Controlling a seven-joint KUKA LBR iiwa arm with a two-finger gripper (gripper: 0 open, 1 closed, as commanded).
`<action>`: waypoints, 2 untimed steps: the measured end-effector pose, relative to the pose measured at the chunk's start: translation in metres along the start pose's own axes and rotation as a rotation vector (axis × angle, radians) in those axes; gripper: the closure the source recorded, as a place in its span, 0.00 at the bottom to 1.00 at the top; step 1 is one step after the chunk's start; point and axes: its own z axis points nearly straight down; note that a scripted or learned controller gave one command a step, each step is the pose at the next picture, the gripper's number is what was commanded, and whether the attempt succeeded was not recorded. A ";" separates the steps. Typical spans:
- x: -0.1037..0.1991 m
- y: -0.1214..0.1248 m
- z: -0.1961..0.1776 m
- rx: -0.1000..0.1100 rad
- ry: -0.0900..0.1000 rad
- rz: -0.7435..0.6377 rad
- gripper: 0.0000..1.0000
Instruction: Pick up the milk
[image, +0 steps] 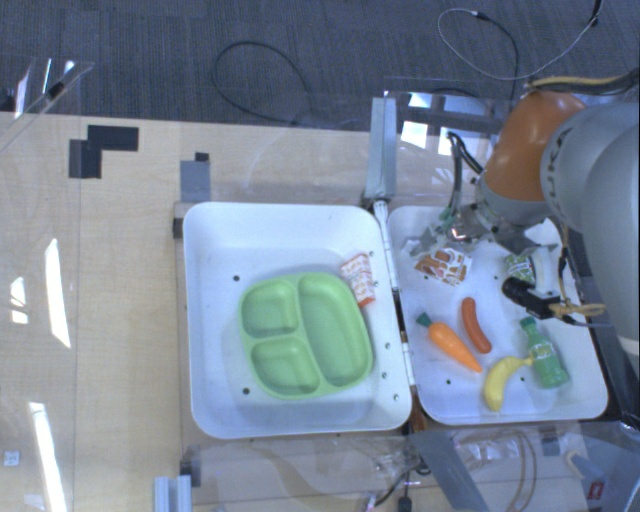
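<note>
A glossy milk carton (519, 266) lies in the smooth white right bin (590, 405), near a rubbery carrot (449, 343), sausage (475, 325) and curved banana (503, 381); the gripper (452, 228) hovers above a patterned packet (443, 265), grip state unclear.

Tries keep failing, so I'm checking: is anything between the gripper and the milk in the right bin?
Nothing visible. The gripper hangs right beside the white-and-orange carton I take for the milk, at the right bin's far end. The carrot and sausage lie apart, nearer the camera.
</note>
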 end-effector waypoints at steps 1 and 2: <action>0.008 -0.012 0.019 0.032 0.009 -0.170 0.00; 0.008 -0.007 0.004 0.021 0.005 -0.173 1.00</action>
